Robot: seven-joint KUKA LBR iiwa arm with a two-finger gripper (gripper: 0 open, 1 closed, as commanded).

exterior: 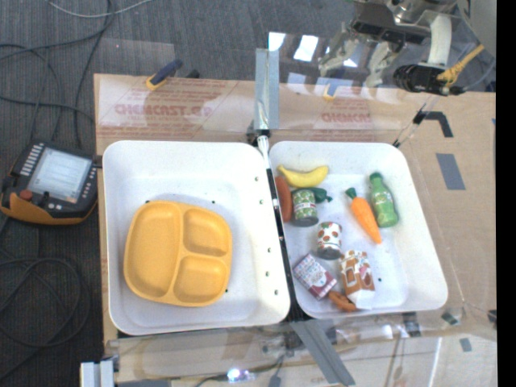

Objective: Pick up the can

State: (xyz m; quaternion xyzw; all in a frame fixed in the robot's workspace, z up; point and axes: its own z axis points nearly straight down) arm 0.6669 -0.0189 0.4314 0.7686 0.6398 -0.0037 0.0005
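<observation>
camera view: the gripper (360, 61) hangs high beyond the far edge of the right bin (419, 216), its fingers apart and holding nothing. the can (328, 239), white with red spots, lies near the middle of that bin, just beside a green jar (305, 205), with a carrot (365, 217) to its right and small packets (355, 276) close below. this looks like the approach step, not yet begun. the next move calls for coming down over the can between these crowding neighbours.
</observation>
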